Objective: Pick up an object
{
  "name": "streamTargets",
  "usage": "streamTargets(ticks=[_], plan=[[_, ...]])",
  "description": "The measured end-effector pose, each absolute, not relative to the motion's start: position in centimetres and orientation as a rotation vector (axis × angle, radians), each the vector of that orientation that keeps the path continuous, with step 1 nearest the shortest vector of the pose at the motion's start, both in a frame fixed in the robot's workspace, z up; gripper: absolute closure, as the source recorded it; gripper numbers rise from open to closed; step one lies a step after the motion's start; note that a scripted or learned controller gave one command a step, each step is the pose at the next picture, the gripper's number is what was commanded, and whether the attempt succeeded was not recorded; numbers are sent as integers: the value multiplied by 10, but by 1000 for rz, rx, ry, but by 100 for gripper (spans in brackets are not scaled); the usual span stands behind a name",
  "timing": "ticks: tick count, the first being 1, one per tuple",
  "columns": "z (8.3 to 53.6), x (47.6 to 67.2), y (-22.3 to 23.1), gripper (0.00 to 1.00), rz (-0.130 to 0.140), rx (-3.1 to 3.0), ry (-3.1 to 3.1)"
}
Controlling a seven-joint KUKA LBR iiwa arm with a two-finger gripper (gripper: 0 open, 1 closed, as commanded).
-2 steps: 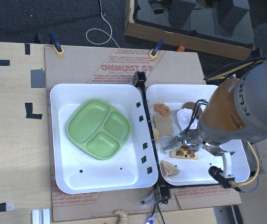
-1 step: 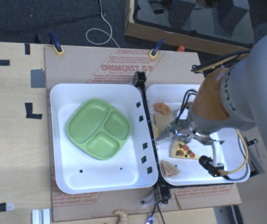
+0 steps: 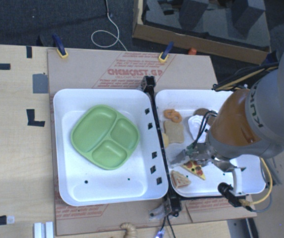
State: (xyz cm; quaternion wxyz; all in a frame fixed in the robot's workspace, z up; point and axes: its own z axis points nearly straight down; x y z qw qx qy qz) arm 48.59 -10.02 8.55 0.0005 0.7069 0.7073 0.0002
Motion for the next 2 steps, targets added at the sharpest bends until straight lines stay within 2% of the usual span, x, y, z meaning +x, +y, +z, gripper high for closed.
streamTargets(ticks=[1, 2], plan=[[95, 486, -100, 100, -2, 2222, 2223], [190, 543, -19, 100, 12, 2206, 2229]])
